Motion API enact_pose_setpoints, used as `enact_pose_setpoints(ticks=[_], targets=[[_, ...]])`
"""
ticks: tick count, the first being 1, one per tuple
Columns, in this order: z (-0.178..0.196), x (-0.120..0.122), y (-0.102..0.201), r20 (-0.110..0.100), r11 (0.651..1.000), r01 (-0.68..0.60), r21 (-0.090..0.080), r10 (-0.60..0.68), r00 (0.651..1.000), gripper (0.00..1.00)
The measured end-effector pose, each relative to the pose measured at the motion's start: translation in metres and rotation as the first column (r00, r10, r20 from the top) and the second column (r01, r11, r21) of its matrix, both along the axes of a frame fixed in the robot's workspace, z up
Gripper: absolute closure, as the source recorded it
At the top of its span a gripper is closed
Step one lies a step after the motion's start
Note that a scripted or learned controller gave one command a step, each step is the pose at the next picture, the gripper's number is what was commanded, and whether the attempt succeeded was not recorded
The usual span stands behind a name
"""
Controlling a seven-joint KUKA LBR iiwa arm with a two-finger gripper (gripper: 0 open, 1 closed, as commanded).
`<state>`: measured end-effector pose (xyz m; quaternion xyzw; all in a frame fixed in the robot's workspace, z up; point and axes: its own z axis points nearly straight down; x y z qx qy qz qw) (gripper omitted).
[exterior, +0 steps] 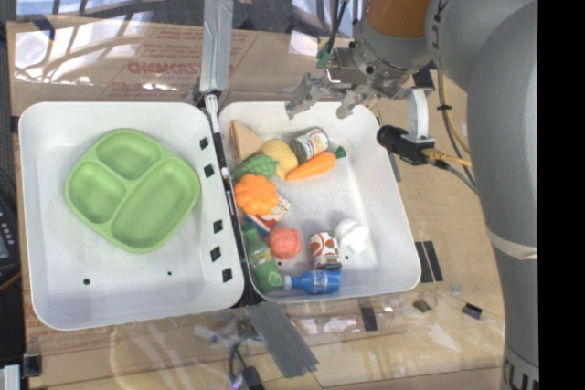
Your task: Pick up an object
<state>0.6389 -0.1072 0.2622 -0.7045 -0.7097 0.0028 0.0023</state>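
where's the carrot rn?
In the camera view the carrot lies in the right bin, upper middle, just below the small can and right of the yellow potato-like piece. The gripper hovers above it, fingers open.

The gripper [323, 103] hangs with fingers spread above the right bin's [395, 213] far edge; a small can [312, 143] and carrot [313, 165] lie just below it.

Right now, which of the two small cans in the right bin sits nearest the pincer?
The can beside the carrot, at the bin's far end just below the open pincer. The other can sits near the front, by the bottle.
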Motion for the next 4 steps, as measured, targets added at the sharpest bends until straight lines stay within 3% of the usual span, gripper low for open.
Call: enact_pose_setpoints(ticks=[1, 2, 3, 4], targets=[[-0.133, -0.036, -0.054, -0.003, 1.000, 0.022, 0.001, -0.022, 1.000, 0.00], [-0.172, -0.004, -0.085, 0.003, 0.999, 0.049, -0.001, -0.049, 0.999, 0.00], [-0.163, -0.004, -0.084, -0.001, 0.999, 0.045, 0.001, -0.045, 0.999, 1.00], [-0.046, -0.006, -0.025, 0.006, 0.992, -0.125, 0.001, 0.125, 0.992, 1.00]])
